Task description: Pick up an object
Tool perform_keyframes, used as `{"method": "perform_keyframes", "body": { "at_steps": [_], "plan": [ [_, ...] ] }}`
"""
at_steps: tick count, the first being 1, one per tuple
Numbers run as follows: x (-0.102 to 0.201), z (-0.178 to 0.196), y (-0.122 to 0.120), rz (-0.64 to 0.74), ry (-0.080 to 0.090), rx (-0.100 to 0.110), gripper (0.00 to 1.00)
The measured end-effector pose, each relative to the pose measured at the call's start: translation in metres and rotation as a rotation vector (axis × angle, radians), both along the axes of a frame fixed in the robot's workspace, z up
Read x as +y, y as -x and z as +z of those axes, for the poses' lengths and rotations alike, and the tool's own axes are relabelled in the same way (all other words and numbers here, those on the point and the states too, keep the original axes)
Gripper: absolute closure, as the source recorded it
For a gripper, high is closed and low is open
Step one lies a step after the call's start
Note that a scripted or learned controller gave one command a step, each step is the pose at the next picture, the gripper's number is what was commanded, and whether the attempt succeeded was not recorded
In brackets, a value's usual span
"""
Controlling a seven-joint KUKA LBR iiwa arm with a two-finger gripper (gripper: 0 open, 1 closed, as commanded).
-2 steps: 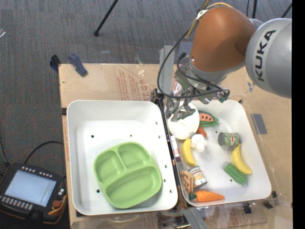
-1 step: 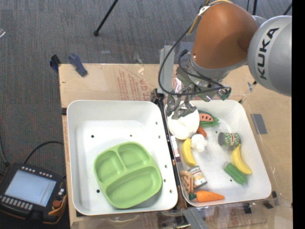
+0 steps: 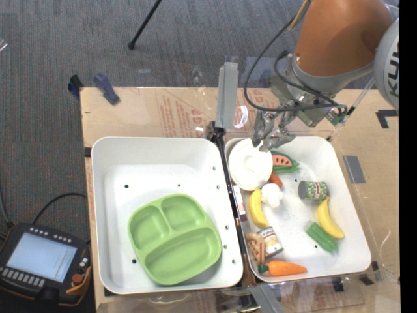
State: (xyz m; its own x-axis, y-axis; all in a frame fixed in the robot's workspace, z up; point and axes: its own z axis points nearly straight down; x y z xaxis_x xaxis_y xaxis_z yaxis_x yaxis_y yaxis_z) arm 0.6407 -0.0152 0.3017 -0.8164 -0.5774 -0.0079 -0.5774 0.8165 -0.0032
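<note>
1. Nearest the camera, at the 6 o'clock rim of the right bin (image 3: 355,243), lies a toy carrot (image 3: 285,268), with a small snack box (image 3: 264,243) just above it.
2. At 4 o'clock in that bin a green pod (image 3: 320,236) lies touching a banana (image 3: 329,218); a small green can (image 3: 313,190) stands just beyond them, near the bin's middle.
3. Along the 9 o'clock wall a second banana (image 3: 258,208) lies beside a white lump (image 3: 271,195); a white round plate (image 3: 249,164) leans in the 10 o'clock corner, and a watermelon slice (image 3: 285,162) sits just to its right.
4. From 1 o'clock the arm (image 3: 339,31) reaches down, wrist pointing steeply at the bin's 11 o'clock corner.
5. Its gripper (image 3: 272,137) hangs at the plate's upper edge; fingers look slightly parted, nothing seen between them.
6. Bare floor in the right bin shows mostly at 2 o'clock and between the can and the snack box.
7. At 9 o'clock on the surface (image 3: 150,113), the left bin (image 3: 124,168) holds a green divided tray (image 3: 174,238), with bare floor from 9 to 1 o'clock.
</note>
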Motion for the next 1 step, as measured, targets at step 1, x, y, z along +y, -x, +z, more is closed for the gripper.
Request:
{"method": "perform_keyframes", "body": {
  "at_steps": [1],
  "plan": [
    [0.0101, -0.0376, -0.0036, 0.076, -0.001, 0.008, 1.00]
  ]
}}
